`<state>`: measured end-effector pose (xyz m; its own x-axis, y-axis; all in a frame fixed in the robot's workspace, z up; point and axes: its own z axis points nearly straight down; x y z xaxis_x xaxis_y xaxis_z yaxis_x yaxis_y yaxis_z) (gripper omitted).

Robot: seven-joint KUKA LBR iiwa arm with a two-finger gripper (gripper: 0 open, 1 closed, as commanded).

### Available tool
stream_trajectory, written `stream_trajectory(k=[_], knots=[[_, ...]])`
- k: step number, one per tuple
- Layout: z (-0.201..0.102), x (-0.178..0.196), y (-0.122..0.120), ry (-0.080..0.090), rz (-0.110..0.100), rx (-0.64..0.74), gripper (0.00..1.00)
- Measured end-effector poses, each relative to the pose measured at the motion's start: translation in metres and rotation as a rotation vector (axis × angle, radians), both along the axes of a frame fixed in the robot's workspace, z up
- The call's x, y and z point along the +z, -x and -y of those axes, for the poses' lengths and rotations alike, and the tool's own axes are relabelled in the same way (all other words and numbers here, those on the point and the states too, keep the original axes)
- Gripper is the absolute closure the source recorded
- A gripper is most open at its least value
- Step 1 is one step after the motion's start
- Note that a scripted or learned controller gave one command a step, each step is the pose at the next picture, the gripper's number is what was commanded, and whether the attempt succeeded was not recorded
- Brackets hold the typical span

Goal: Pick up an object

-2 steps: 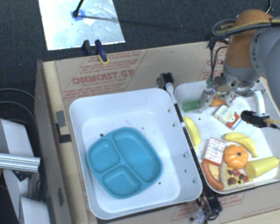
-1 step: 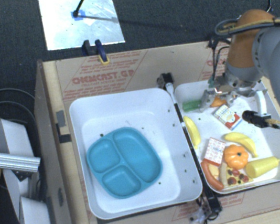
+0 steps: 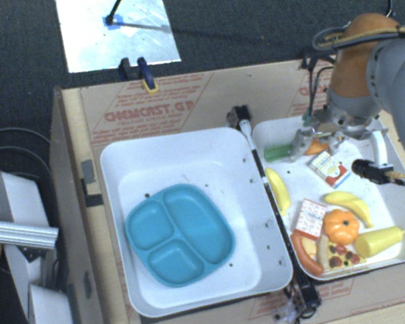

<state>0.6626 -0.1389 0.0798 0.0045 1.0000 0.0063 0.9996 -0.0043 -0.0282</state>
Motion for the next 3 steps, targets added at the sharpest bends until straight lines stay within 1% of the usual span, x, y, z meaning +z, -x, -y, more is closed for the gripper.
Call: stream_trajectory(k=[1, 2, 3], knots=[[0.004, 0.0, 0.0, 0.001, 0.003, 0.0, 0.0], [0.014, 0.001, -0.001, 0.002, 0.007, 0.0, 0.0], [0.015, 0.001, -0.002, 0.003, 0.008, 0.001, 0.0]])
